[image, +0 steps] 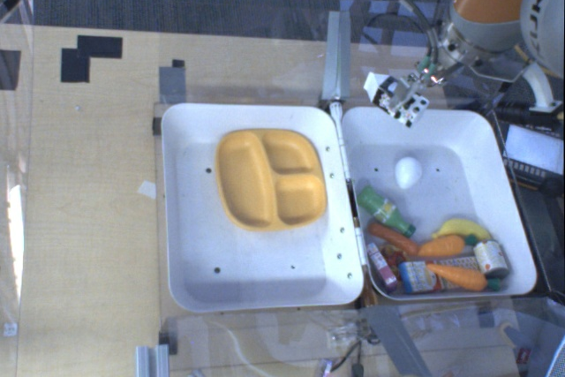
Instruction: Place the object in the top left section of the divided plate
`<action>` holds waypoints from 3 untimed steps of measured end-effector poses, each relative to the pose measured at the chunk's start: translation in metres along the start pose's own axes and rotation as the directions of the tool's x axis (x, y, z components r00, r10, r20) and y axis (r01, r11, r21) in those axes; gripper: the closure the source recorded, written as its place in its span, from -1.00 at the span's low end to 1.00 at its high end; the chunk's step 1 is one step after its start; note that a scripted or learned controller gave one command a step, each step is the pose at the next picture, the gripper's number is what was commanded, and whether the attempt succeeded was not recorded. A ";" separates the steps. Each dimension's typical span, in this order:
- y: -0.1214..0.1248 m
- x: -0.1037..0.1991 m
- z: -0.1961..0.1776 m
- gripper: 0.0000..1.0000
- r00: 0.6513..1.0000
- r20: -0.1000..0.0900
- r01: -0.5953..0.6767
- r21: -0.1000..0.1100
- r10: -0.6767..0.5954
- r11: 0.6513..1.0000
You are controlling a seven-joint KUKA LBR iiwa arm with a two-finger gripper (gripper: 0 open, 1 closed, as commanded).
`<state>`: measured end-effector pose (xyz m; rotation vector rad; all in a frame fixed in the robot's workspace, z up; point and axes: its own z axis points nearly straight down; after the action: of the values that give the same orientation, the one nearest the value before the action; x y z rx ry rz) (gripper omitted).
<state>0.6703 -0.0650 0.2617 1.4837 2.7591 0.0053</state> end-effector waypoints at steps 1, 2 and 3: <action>0.049 0.075 0.046 1.00 0.976 -0.004 0.217 0.000 -0.217 0.976; -0.025 0.094 0.072 1.00 0.997 0.000 -0.072 -0.003 0.072 0.997; 0.047 0.107 0.058 1.00 0.993 -0.002 0.115 -0.001 -0.115 0.993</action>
<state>0.6513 0.0500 0.2033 1.3230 2.8416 0.0073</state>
